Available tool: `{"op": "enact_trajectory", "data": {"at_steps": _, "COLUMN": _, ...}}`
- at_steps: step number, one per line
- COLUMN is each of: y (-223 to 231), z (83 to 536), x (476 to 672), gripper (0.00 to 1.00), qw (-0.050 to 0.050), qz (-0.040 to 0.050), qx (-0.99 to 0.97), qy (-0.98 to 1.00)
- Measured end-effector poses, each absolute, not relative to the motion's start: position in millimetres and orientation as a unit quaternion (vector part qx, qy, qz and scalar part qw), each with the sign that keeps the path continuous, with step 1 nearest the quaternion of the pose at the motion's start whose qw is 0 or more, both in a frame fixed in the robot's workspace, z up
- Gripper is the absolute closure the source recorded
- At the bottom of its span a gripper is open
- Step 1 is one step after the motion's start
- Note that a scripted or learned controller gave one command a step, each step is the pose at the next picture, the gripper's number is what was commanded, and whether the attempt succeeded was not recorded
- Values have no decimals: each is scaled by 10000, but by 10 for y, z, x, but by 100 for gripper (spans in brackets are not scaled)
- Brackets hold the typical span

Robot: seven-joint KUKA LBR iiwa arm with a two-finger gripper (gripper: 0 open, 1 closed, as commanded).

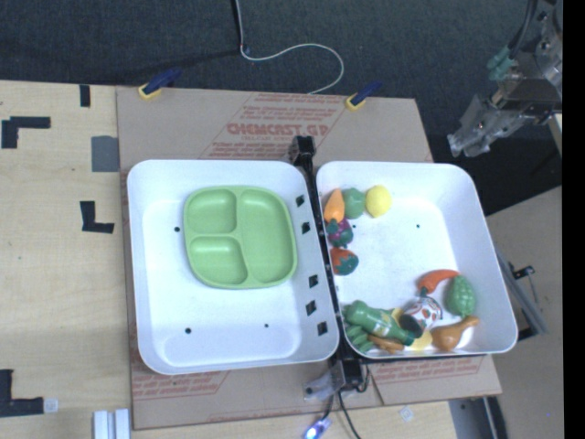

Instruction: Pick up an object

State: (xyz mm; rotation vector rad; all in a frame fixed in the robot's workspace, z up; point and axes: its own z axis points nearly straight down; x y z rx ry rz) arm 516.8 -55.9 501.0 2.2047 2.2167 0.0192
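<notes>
The right white bin (475, 210) holds several toy foods. A yellow lemon (377, 200), an orange carrot (335, 205) and a purple-and-teal piece (340, 233) lie along its left wall, with a red-and-green piece (345, 262) below them. More toys are heaped in the near right corner: a green vegetable (366, 318), a red pepper (437, 280), a green fruit (461, 294) and an orange piece (450, 337). My gripper (464, 141) hangs outside the bin, above its far right corner, over the dark floor. It is open with nothing between its fingers.
The left white bin (151, 245) holds a light green divided plate (241, 237). Both bins rest on a cardboard sheet (265, 122) clipped to the bench. A white cable (292, 58) loops across the dark floor behind.
</notes>
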Motion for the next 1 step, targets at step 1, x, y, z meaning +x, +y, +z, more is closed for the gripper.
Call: {"op": "enact_trajectory", "data": {"at_steps": 1, "y": 268, "z": 5371, "x": 5419, "gripper": 100, "qw": 16, "qz": 21, "qx": 7038, "qy": 7104}}
